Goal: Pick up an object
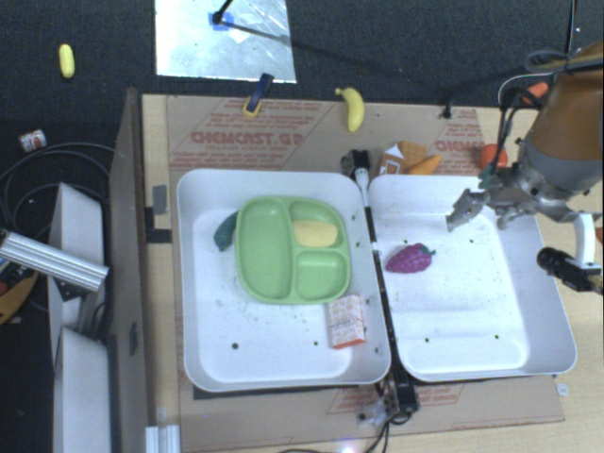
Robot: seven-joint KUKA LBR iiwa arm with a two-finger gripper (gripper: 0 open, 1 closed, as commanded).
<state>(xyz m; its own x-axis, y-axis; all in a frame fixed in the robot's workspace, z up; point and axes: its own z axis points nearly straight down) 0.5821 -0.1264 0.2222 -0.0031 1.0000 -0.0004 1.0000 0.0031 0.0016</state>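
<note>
Gripper (483, 208) seen above right bin (528, 347), near its far edge; fingers spread, nothing between them. Purple fruit (410, 258) lying in right bin near its left wall, apart from gripper. Green divided plate (274, 262) set in left bin (212, 347), yellow item (315, 233) in its far-right compartment. Small packet (346, 322) just beside plate's near-right corner.

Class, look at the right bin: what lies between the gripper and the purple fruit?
Nothing: in the camera view, only bare white bin floor separates the gripper from the purple fruit.
</note>
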